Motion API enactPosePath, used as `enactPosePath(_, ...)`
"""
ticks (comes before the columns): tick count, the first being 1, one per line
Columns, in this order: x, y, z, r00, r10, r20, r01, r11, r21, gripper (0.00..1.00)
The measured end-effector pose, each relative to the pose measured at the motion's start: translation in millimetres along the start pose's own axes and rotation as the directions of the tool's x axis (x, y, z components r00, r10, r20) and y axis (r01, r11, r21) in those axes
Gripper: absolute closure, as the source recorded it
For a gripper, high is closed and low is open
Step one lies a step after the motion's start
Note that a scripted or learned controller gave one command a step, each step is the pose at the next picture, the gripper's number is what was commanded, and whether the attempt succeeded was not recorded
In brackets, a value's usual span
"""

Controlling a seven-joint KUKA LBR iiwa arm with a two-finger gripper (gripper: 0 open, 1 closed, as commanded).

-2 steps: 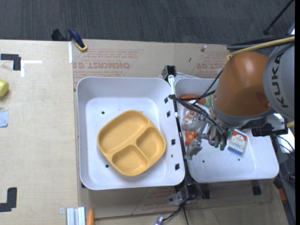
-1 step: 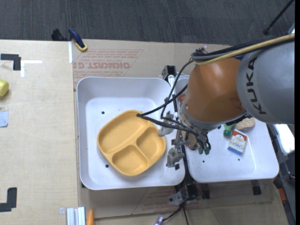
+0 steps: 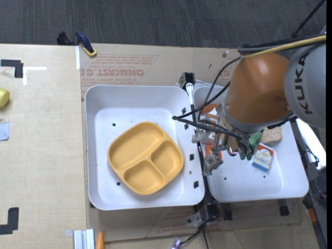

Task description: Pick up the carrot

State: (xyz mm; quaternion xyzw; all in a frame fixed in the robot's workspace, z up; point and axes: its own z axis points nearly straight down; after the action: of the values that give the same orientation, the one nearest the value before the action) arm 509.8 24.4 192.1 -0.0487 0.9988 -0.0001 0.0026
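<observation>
Orange shows in small patches at the left side of the right bin [image 3: 290, 183], just under the arm's wrist: one patch at about the carrot [image 3: 208, 109] position near the bin's upper left, another lower beside the claw [image 3: 210, 162]. These are judged to be the carrot, though most of it is hidden by the arm and cables, so its full lie cannot be told. The claw is seen low over the bin's left wall, close to the lower orange patch; whether its fingers are spread or closed cannot be told, and nothing is seen clearly held between them.

The step in hand is judged to be the approach or the grasp itself. The next move calls for a closing on the carrot's body and a straight lift clear of the bin wall, which stands very near.

Beside the claw lie a green item [image 3: 254, 139], a tan, cracker-like piece [image 3: 272, 134] and a small carton [image 3: 263, 157] in blue, white and red, whose print is too small to read. In the left bin [image 3: 98, 154] a yellow divided plate [image 3: 146, 157] is set. "KUKA" is partly read on the grey arm [image 3: 306, 95]. On the cardboard over the surface [image 3: 41, 165], red print appears upside down and is not safely legible.
</observation>
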Motion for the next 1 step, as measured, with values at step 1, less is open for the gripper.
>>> enactPosePath(1, 23.1, -41.6, -36.6, 0.996, -0.086, 0.002, 0.086, 0.996, 0.0, 0.0)
